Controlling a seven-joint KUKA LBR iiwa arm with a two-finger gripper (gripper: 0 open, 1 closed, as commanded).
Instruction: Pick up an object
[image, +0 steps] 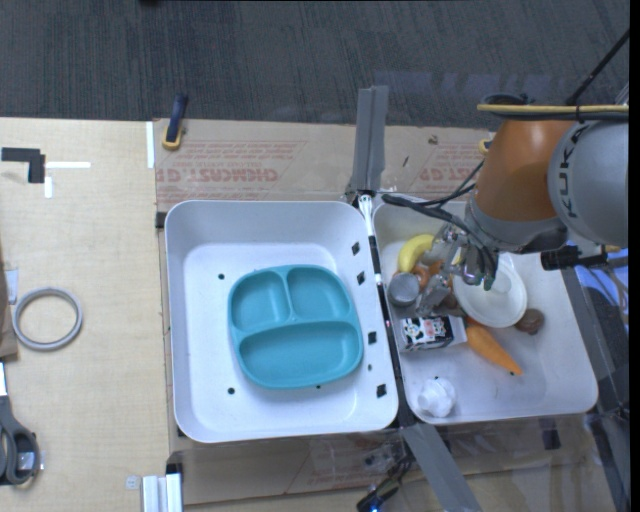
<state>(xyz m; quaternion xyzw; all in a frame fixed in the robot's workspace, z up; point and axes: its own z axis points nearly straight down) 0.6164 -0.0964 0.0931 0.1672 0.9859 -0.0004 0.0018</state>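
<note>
Pale wood counter (80, 230) fills your view, with dark carpet along the far edge and a sheet of brown printed cardboard (260, 160) lying under the two bins.

Nearest you, at 6 o'clock in the right-hand shallow white bin (560, 390), sits a crumpled white paper ball (435, 397). Just beyond it lies a small black-and-white printed carton (432, 331), and at its 3 o'clock an orange carrot-shaped toy (492, 348) lies slanted. A small brown rounded object (532, 321) rests beside a round white dish (497, 295).

To your 9 o'clock, the left-hand shallow white bin (190, 330) holds a teal plastic divided plate (296, 326), flat, near its middle. Out on the counter at far left lies a grey tape ring (45, 318).

Farther back in the right bin, a grey cylindrical cup (404, 289) stands next to a yellow banana-shaped toy (414, 251) by the dividing wall. You see the hand (462, 266) lowered over this cluster, between the banana toy and the white dish; I cannot tell how it is set or whether it has anything. Behind it rise the orange band and grey arm (590, 180), coming in from 3 o'clock.
</note>
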